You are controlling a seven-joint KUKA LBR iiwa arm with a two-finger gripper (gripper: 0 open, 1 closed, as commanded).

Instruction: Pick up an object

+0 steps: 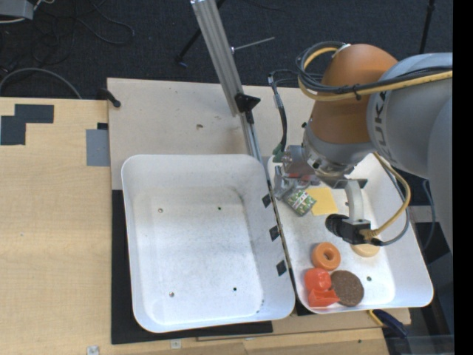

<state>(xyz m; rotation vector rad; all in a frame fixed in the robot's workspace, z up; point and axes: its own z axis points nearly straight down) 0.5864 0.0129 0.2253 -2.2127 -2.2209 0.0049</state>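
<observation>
Two shallow white plastic bins sit side by side on the bench. In the right bin (414,287), an orange ring-shaped doughnut toy (325,256) lies behind a red blocky toy (318,288) and a brown round cookie toy (346,288), which touch near its front edge. The left bin (140,198) adjoins.

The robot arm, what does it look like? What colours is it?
The arm is fat and grey, with a shiny orange band curving round it above the wrist. Black letters are printed on the grey part. Yellow and black cables loop around it, and a black cable hangs down the side. The pincer underneath looks like small metal bits.
</observation>
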